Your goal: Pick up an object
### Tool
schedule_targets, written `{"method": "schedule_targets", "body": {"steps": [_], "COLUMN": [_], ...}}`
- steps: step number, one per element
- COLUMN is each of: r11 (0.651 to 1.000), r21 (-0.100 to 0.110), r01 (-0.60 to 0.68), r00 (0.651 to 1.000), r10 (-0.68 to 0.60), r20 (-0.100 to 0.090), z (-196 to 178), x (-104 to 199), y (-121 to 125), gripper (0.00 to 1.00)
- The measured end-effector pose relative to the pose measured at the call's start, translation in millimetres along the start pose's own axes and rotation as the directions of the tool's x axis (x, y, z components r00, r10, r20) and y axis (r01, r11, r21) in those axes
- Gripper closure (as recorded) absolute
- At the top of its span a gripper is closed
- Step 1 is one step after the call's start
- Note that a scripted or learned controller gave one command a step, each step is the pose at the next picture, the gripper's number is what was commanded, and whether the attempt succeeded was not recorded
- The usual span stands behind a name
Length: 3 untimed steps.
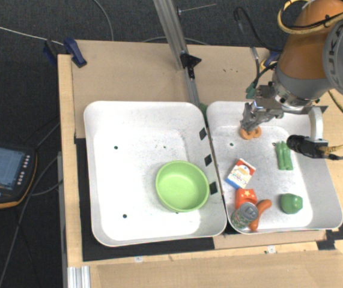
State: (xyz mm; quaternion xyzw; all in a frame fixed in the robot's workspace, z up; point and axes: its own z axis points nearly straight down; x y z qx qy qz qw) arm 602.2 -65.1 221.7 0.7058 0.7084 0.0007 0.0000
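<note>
Reaching in from the right, my gripper [251, 125] hung low over the right bin [324, 212], directly above a small orange object [250, 133] near the bin's far-left corner. Whether anything sat between its tips I could not tell; contact was hidden. The pick therefore appeared not yet made: descent looked near complete, while closing and lifting remained. A green stick [283, 156], a small carton [241, 174] and a green pepper [291, 203] lay apart in that bin; a green bowl [182, 186] sat in the left bin [108, 119].
</note>
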Motion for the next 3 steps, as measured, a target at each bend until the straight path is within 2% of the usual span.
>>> {"method": "schedule_targets", "body": {"steps": [3], "r11": [1.0], "r21": [0.001], "r01": [0.001], "r00": [1.0], "r10": [-0.001], "r20": [0.0], "z": [-3.3], "x": [141.3], "y": [2.9], "gripper": [1.0]}}
